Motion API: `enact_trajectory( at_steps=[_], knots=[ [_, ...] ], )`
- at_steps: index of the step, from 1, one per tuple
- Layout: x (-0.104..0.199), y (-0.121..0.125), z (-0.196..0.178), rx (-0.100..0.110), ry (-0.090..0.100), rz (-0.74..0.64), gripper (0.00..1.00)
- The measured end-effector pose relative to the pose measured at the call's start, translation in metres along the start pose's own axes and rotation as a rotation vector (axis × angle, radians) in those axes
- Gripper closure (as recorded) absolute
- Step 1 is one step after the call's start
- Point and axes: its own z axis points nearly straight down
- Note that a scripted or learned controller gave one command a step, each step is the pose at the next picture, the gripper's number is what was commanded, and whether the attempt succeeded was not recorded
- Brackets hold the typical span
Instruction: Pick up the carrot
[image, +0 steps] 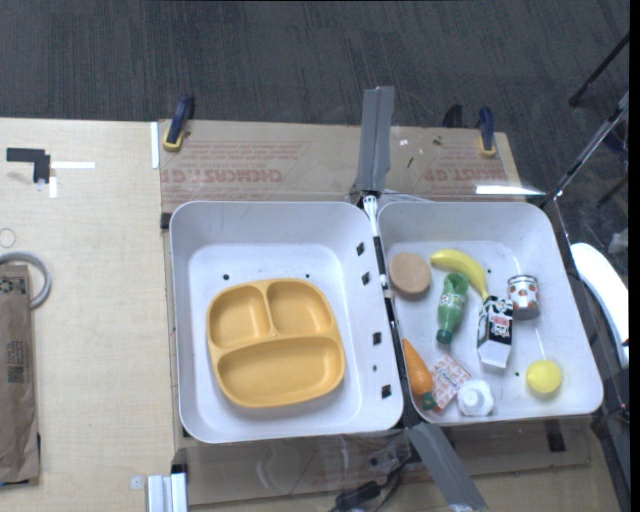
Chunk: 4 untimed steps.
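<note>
Nothing of the pick is done yet: the carrot (417, 367) lies untouched against the right bin's (566, 262) near-left wall beside a snack packet (447, 381), and the hand's state I cannot tell.

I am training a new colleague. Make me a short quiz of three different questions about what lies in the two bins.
1. True or false: the carrot lies in the same bin as the yellow divided plate.
2. Multiple choice: what lies directly beside the green bottle, toward the far wall of the right bin? A) a lemon B) a banana C) a white bottle cap
3. Fill in: the carrot lies against the ____ wall of the right bin, as seen in the camera view.

Key: 1. False; it is in the right bin. 2. B, the banana. 3. Left, next to the divider between the bins.
</note>
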Motion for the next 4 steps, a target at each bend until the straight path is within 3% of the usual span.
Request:
enact_trajectory(
  at_steps=[1, 2, 3, 4],
  knots=[
    [-0.006, 0.005, -0.052, 0.001, -0.003, -0.582, 0.0],
    [-0.008, 0.005, -0.061, 0.002, -0.006, -0.58, 1.0],
    [-0.019, 0.033, 0.141, -0.001, 0.0, -0.713, 1.0],
    [-0.007, 0.064, 0.299, -0.001, -0.001, -0.973, 1.0]
  ],
)
